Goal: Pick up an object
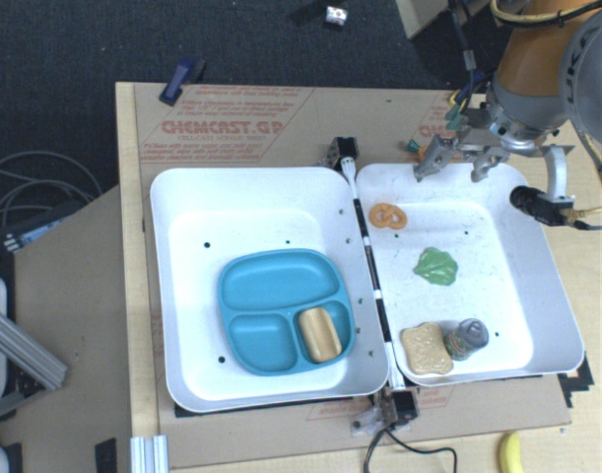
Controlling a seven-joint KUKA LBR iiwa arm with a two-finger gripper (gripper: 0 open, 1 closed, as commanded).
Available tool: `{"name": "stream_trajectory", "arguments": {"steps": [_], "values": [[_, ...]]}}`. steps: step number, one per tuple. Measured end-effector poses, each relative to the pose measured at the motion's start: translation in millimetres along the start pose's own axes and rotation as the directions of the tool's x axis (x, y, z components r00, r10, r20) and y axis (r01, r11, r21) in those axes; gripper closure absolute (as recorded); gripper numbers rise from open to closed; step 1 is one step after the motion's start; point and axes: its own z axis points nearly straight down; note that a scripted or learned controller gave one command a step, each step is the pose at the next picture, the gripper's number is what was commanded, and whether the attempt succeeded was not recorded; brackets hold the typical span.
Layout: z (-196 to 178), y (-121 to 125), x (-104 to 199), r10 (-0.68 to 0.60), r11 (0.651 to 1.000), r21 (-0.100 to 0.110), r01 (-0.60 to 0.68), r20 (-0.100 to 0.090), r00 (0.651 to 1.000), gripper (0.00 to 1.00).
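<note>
I am hanging my claw (456, 163) over the back edge of the right bin (552, 294), with its 2 fingers spread apart and holding nothing. The left bin (182, 264) is holding a blue tray (271, 289) with a gold roll (320, 333) lying in 1 pocket, its long side running front to back. In my bin, the beige bread (426, 350) and grey lump (468, 337) are touching at the front. The green blob (436, 266) is sitting in the middle. The small pretzel (387, 216), round and flat, is nearest me, so I am guessing it is easiest.
</note>
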Motion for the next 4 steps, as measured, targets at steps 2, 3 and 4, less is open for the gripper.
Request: {"name": "stream_trajectory", "arguments": {"steps": [2, 3, 4], "values": [[106, -99, 18, 0.001, 1.000, -0.002, -0.001, 0.001, 1.000, 0.00], [107, -99, 17, 0.001, 1.000, -0.002, -0.001, 0.001, 1.000, 0.00], [107, -100, 9, 0.001, 1.000, -0.001, -0.001, 0.001, 1.000, 0.00]]}}
